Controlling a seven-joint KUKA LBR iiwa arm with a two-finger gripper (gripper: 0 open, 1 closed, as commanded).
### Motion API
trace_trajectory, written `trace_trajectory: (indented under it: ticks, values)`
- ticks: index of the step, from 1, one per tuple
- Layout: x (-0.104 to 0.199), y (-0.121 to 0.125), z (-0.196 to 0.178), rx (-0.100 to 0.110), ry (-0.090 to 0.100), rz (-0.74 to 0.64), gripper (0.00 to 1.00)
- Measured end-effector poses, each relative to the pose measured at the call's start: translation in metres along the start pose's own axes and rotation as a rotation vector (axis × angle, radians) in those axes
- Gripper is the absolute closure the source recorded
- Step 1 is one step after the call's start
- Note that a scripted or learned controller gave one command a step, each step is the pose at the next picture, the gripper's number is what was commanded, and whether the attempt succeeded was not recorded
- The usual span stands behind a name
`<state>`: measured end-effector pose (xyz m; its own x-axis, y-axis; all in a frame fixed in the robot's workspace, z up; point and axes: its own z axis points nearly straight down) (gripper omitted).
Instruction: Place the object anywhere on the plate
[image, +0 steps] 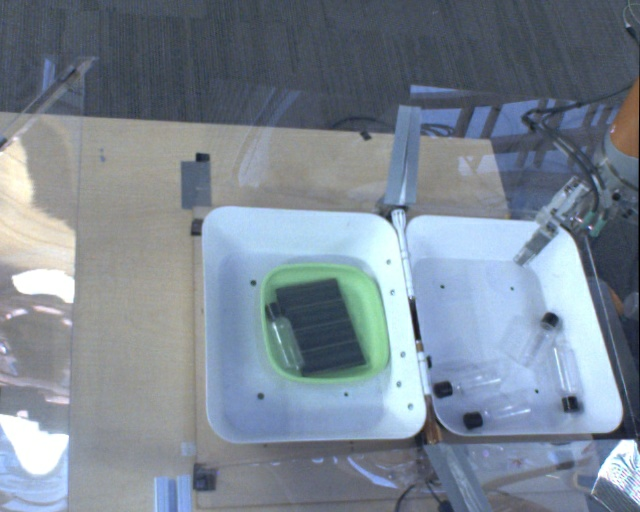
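Observation:
A green plate (377, 318) sits in the left bin (225, 300). On it lies a dark ridged block (320, 326), and a clear vial with a black cap (283, 337) rests along the block's left side. Several more clear vials with black caps lie in the right bin (470, 250), one of them near its right wall (566, 375) and another at its front (466, 383). My gripper (547, 233) hangs over the right bin's far right corner, well away from the vials, with nothing visibly held.
A grey metal post (403, 160) stands behind the seam between the two bins. Bare wooden bench (130, 330) stretches to the left. Cables (555, 125) run behind the arm at the upper right.

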<state>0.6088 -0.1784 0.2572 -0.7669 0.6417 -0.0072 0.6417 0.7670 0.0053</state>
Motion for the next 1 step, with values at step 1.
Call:
trace_trajectory:
  ticks: [1]
  values:
    - [-0.0583,0.0149,-0.1248,-0.002,-0.007,0.112,0.00]
